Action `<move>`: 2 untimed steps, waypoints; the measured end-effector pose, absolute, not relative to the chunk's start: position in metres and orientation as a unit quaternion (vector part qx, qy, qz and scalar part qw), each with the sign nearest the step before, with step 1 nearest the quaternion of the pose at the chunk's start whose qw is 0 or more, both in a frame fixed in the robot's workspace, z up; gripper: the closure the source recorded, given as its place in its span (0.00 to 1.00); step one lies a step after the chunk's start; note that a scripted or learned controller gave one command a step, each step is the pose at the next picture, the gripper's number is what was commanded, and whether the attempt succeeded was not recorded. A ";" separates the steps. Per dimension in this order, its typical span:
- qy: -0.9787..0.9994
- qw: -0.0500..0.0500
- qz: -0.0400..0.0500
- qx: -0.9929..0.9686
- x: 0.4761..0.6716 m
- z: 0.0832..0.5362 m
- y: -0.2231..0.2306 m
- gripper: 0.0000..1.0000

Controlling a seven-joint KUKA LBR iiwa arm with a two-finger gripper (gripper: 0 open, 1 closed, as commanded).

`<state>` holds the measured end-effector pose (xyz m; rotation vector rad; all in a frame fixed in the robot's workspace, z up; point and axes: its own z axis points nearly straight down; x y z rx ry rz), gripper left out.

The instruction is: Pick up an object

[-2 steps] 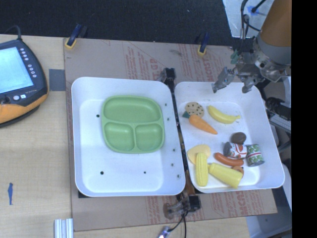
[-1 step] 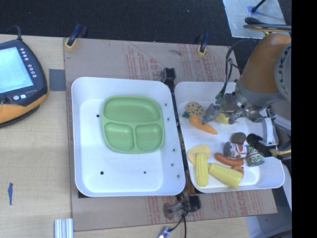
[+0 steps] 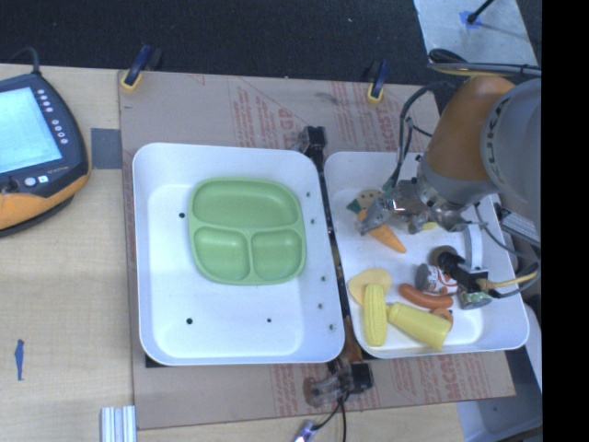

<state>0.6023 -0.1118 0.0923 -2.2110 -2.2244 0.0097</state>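
Camera view: orange carrot (image 3: 390, 238) lies just below jaws (image 3: 375, 212); their state unclear.

Wooden tabletop (image 3: 64, 293) with a cardboard sheet (image 3: 230, 109) laid over its middle.
Two white bins sit side by side on the sheet, touching: left bin (image 3: 156, 247), right bin (image 3: 497, 334). Clamps at the sheet's far edge: one yellow-tipped (image 3: 136, 70), one (image 3: 375, 81) further right. Teach pendant (image 3: 32, 150) on bare wood at far left. Grey tape patch (image 3: 106, 148) beside the pendant. Small blue mark (image 3: 19, 358) near the left front.
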 end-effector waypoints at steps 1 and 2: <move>-0.709 0.003 0.003 -0.705 0.597 0.092 -0.099 0.00; -0.708 0.002 0.001 -0.706 0.656 0.092 -0.093 0.00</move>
